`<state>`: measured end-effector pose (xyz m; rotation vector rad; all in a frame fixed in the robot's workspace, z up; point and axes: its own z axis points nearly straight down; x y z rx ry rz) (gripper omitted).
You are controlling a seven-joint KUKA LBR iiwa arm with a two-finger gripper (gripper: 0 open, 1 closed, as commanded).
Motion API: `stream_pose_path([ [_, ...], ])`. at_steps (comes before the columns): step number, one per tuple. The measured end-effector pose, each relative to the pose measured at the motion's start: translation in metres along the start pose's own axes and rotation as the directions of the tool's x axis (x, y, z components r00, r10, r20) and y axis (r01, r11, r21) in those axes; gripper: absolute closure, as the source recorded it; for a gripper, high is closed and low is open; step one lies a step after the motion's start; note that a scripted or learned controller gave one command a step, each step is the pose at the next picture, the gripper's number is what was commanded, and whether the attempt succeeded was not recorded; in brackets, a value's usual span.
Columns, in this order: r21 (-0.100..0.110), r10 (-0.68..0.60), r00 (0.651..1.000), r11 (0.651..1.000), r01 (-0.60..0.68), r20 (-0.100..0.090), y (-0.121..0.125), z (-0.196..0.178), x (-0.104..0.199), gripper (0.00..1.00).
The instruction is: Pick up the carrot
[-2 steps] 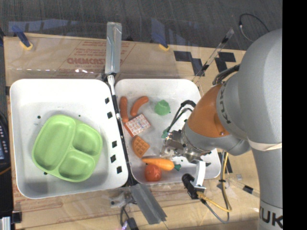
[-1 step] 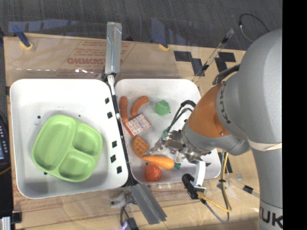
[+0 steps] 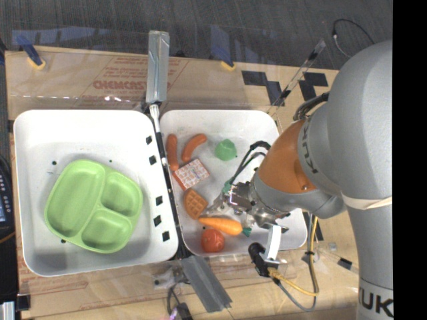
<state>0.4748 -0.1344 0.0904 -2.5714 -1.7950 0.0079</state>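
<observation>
A: Biggest first?
B: Grey arm with orange band, reaching in from the right over the right bin.
A: Next?
B: Left bin, holding a green divided plate.
A: And in the right bin?
B: Toy food. Two sausages near the top left corner, green pepper-like piece beside them, a printed box below, then a waffle, and a red tomato at the front wall.
A: Carrot?
B: Carrot lying on its side toward the bin's front, just above the tomato, right of the waffle.
A: Gripper?
B: Gripper low over the carrot, just above it. Cannot tell how wide; hidden by the wrist.
</observation>
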Motion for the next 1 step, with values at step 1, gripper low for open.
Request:
stream_pose_path([
  [1,0.005,-0.002,1.0,1.0,0.002,0.003,-0.0005,-0.0075,-0.0012,1.0],
])
